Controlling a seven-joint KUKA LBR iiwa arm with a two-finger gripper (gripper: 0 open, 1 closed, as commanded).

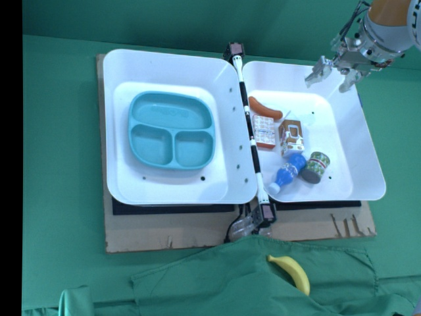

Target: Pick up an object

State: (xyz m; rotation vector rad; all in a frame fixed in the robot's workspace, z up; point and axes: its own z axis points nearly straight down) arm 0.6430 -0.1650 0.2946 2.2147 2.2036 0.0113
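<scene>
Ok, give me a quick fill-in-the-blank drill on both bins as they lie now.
1. The teal divided plate lies in the ____ bin.
2. The pincer hangs open above the right bin's ____ edge.
3. The blue bottle lies touching the small ____.
4. The yellow ____ lies on the green cloth, outside both bins.

Missing: left; far; can; banana

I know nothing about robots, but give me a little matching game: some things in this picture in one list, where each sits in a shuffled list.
Things:
1. Teal plastic divided plate
2. Yellow banana
3. Reddish-orange sausage
4. Metal two-finger end effector

Places:
A. In the right white bin
B. On the green cloth in front of the bins
C. In the left white bin
D. Above the right bin's far rim

Pairs: 1-C, 2-B, 3-A, 4-D
</scene>
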